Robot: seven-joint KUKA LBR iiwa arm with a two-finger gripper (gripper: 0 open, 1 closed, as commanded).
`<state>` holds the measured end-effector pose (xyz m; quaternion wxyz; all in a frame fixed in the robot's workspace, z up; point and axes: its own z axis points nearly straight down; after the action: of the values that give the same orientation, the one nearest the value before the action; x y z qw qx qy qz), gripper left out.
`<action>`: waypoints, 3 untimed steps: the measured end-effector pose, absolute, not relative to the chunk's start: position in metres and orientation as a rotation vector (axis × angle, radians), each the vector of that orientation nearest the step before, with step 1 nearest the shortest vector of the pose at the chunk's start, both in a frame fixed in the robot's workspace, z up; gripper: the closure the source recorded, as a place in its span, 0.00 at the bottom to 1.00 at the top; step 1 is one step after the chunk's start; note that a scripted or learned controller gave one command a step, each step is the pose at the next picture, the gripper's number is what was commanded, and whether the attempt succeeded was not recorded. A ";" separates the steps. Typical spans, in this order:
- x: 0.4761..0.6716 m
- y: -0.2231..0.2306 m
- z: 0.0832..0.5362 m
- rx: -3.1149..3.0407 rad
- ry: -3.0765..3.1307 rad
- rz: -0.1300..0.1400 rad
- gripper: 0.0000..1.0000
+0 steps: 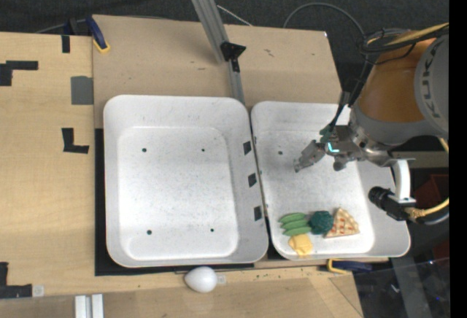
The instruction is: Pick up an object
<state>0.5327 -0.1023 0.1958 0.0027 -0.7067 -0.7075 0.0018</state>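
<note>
White bins, gripper above the right one

White plastic makes both shallow bins on the wooden surface (pixel 284 61). The left bin (pixel 175 109) sits close against the right bin (pixel 292 116), and their inner rims touch along the middle. The grey arm (pixel 398 101) with its orange band comes in from the right side and reaches over the right bin. Its gripper (pixel 306 160) is over the middle part of that bin, pointing to the left and a little downward. The dark fingers look close together at the tip and nothing is seen between them, but how far they are open I cannot tell from this angle.

The objects to pick lie together near the front edge of the right bin, well apart from the gripper. A green ridged piece (pixel 295 222) is on the left, a dark green round piece (pixel 319 221) is just beside it, and an orange triangular piece (pixel 342 225) like a pizza slice touches that one on the right. A small yellow piece (pixel 300 243) lies just in front of the green ones.

Outside the bins, a white egg-shaped object (pixel 201 279) rests on the surface by the front rim of the left bin. A grey metal bar (pixel 208 6) crosses the top of the view at a slant
</note>
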 end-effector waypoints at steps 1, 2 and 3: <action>0.534 -0.102 0.198 -2.218 -2.222 0.002 0.00; 0.531 -0.105 0.134 -2.217 -2.217 0.009 0.00; 0.530 -0.105 0.088 -2.221 -2.223 0.003 0.00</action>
<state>0.5304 -0.1054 0.0877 -0.0002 -0.7068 -0.7074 0.0009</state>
